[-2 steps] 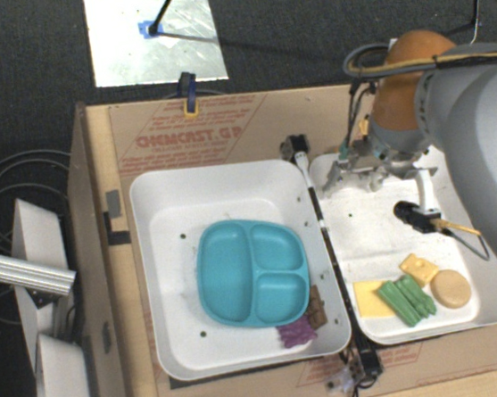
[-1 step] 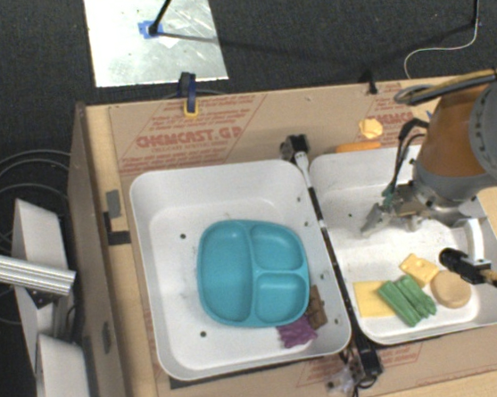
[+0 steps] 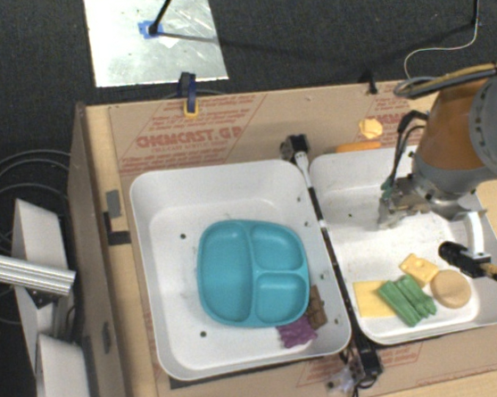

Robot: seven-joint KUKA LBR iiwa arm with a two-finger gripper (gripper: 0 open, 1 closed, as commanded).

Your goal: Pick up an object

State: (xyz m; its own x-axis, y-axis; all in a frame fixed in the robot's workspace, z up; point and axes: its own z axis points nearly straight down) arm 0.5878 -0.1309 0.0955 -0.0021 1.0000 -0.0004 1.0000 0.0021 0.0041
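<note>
Camera view showed red print on the brown cardboard sheet [image 3: 221,120] that covered the table; the largest word read "CHEMCAST", followed by what looked like "GP". The smaller lines were too faint to read.

Two shallow white plastic bins sat side by side on the cardboard. The left bin [image 3: 168,219] held three things. One was a smooth teal plate [image 3: 253,273] with rounded corners, divided into three compartments. One small crinkled purple piece [image 3: 294,332] lay just off the plate's near edge, and one dark brown piece [image 3: 317,309] sat beside it, against the bin's right wall.

The right bin [image 3: 372,250] held its things in the near corner. There was one flat pale yellow square [image 3: 370,298]. Ridged green sticks [image 3: 407,299], apparently two, lay touching its right side. One small yellow wedge [image 3: 418,268] sat just behind them, and one tan ball [image 3: 451,289] rested next to the sticks.

The grey arm [image 3: 471,143] reached in from the right. Its claw [image 3: 399,204] hung over the bare far part of the right bin, apart from the cluster. I could not tell whether the claw was clenched or released, and nothing was visibly in it.
</note>
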